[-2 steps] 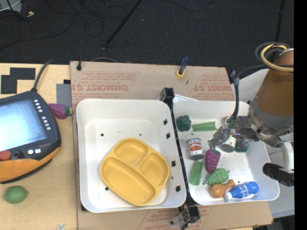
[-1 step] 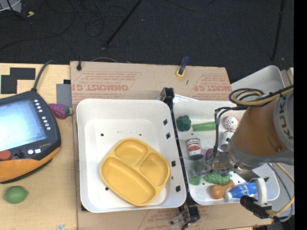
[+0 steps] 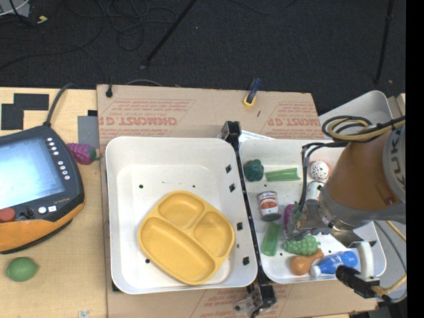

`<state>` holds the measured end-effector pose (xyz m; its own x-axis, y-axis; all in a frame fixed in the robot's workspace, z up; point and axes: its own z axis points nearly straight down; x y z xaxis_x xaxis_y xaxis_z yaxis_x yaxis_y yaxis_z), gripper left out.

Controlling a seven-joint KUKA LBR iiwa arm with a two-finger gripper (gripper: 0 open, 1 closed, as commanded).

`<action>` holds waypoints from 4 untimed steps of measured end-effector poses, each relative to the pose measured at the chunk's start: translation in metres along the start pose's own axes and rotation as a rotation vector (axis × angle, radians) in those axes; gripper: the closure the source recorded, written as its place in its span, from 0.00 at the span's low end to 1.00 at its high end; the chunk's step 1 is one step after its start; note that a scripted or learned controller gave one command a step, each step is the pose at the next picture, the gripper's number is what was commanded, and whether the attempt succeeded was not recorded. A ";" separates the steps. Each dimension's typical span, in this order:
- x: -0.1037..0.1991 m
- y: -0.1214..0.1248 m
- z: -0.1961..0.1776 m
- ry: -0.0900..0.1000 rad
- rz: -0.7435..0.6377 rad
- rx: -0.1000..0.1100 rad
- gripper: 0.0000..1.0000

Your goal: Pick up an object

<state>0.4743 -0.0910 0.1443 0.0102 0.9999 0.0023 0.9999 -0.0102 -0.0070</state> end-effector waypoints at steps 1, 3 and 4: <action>0.082 0.048 -0.046 0.001 -0.020 -0.010 1.00; 0.057 0.017 -0.100 -0.002 -0.009 -0.006 1.00; 0.112 0.068 -0.112 -0.001 -0.015 -0.007 1.00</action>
<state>0.5438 0.0197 0.2562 -0.0052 1.0000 0.0012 1.0000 0.0052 0.0001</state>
